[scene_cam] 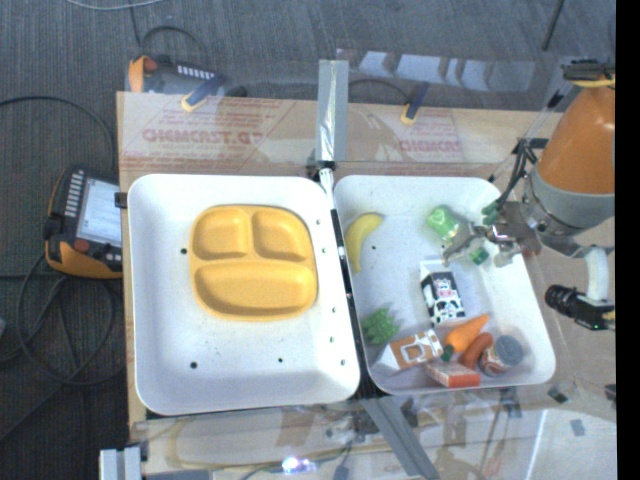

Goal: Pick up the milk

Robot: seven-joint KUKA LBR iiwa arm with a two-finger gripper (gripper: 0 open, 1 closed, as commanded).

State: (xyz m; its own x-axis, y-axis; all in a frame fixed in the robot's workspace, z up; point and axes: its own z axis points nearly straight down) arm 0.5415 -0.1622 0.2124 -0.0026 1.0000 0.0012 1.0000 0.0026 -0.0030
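Needs the tool (487, 240), finger state impossible to tell, moved left and nearer, then lowered squarely over the milk carton (441, 297), avoiding the carrot (466, 334).

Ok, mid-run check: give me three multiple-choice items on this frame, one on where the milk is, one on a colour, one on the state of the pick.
1. Where does the milk carton lie?
A. In the right bin
B. In the left bin
C. On the bench outside the bins

2. What colour is the divided tray in the left bin?
A. Green
B. Yellow
C. Red

3. How does the milk carton stand to the gripper?
A. Lifted clear of the bin
B. Clamped and tilted in the air
C. Lying on the bin floor, apart from the gripper

Key: 1 A, the carton lies among the toy food in the right bin. 2 B, the tray is plainly yellow. 3 C, the carton lies flat below the gripper in the view, with bare bin floor between them.
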